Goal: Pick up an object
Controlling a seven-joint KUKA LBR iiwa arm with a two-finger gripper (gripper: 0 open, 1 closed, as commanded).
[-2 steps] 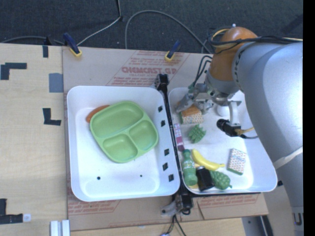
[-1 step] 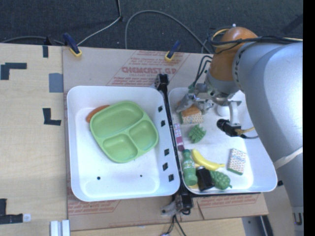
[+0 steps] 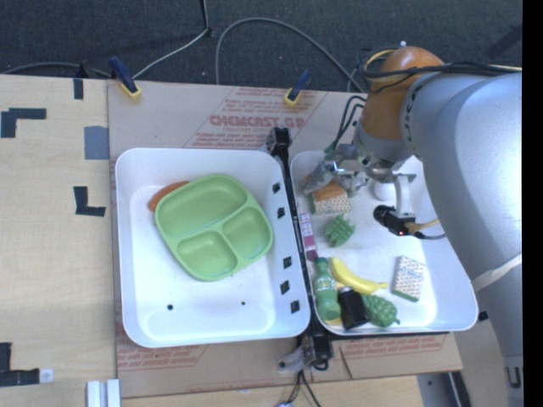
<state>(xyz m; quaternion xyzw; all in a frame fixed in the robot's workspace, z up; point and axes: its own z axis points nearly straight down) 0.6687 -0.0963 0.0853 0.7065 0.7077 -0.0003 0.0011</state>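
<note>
— Since the arm (image 3: 475, 142) covers most of the right-hand bin (image 3: 441, 308), what can you make out under it?

— Going by that bin: the grey bulk hangs over its far right side, the orange band (image 3: 399, 87) sits above its far edge, and the gripper (image 3: 339, 170) is down inside its far left corner, close to the divider.

— And the thing it is after?

— I'd judge the tan block (image 3: 331, 200). It lies in that same far left corner of the bin, just beside the gripper on the near side, perhaps touching it. It looks squarish, so I see no long axis to line up on.

— Has the claw got hold of it?

— I cannot tell. The metal parts blur together, and I see nothing clearly held.

— What else is close?

— The small green toy (image 3: 339, 230) is just nearer in the bin than the block. The banana (image 3: 356, 276) and the green bottle (image 3: 326, 288) lie well toward the bin's near left corner.

— So the move?

— My guess: a short shift toward the bin's near side, then down.
</note>
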